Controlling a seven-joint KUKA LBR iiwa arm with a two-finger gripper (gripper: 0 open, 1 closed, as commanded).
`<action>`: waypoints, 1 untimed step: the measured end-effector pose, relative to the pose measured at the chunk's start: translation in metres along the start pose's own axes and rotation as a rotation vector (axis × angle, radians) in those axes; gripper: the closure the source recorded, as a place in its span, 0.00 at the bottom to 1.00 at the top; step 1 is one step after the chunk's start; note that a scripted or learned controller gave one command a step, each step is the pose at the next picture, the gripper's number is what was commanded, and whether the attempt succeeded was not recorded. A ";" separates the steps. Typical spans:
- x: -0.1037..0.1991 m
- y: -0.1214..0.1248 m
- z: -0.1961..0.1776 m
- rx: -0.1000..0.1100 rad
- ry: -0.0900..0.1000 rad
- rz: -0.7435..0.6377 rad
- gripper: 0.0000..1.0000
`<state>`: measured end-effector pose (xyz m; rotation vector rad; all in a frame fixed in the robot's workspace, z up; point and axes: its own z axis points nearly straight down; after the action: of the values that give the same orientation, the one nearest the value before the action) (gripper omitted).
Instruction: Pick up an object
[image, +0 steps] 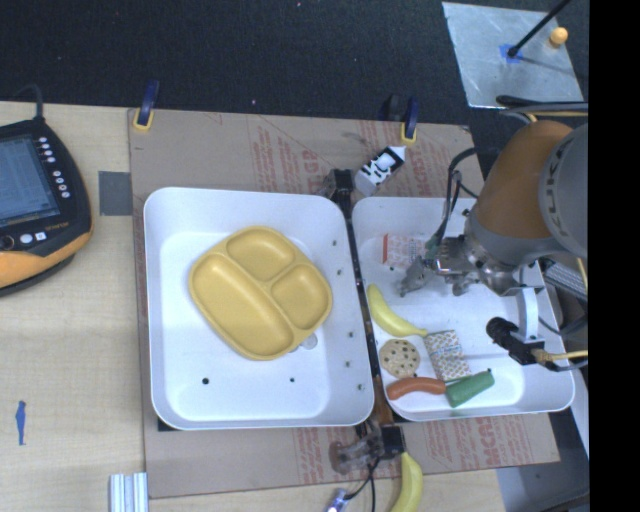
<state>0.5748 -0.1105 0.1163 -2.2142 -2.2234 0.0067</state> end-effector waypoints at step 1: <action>0.037 -0.099 -0.075 -0.001 0.000 -0.002 0.00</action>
<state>0.4765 -0.0735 0.1919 -2.2129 -2.2258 0.0045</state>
